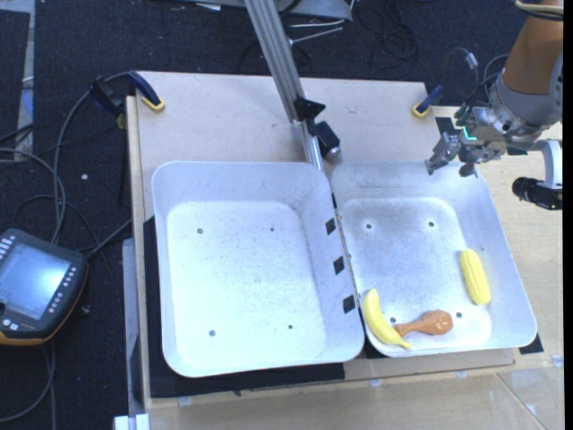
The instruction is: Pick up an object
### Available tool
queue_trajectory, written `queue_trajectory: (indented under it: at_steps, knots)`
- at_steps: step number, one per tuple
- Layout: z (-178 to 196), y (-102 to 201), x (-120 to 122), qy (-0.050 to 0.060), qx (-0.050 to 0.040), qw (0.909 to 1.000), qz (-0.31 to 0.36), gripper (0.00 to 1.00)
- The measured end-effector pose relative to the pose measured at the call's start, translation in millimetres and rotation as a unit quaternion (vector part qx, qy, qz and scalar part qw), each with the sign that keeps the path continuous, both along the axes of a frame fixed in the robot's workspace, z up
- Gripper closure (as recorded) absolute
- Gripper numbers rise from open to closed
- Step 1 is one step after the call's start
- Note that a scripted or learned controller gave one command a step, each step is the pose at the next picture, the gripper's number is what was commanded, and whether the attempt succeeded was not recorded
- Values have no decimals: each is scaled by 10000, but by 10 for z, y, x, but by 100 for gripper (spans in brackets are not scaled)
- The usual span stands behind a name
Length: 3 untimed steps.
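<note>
Pendant (pixel 34 285) with a lit screen lies on the dark floor at far left, off the bench, its cable looping up toward a black clamp (pixel 112 92) at the bench's (pixel 224 115) back left corner. Left bin (pixel 179 186) sits next, a shallow white tray with a speckled floor and rounded raised rim; its whole floor is open room. Its right rim overlaps the left rim of the right bin (pixel 501 240) along a seam marked by small black tabs. A slanted aluminium rail (pixel 277 47) comes down from the top of the view and ends in a black fitting just behind that seam. In the right bin, three things cluster along the front and right edges: a curved yellow banana (pixel 380 321) close against the front left corner wall, a tan drumstick-shaped toy (pixel 428 324) just beside it, its thin end toward the banana, and a yellow corn cob (pixel 475 277) lying near the right wall, apart from the other two. The back half of this bin's floor is bare. The gripper (pixel 452 161) hangs above the back right rim of the right bin, well apart from all three things, its two dark fingertips spread slightly with nothing between them. The grey arm with its orange band (pixel 535 47) enters from the upper right.
</note>
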<state>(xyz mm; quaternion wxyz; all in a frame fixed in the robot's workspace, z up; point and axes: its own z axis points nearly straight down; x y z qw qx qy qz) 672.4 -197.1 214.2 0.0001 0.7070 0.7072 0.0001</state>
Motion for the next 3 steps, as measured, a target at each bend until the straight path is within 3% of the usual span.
queue_trajectory:
  at_steps: [1,3]
  knots:
    - [0,0,0,0,0,10000,0,0]
    - [-1092,136,-115,24,6,10000,2,0]
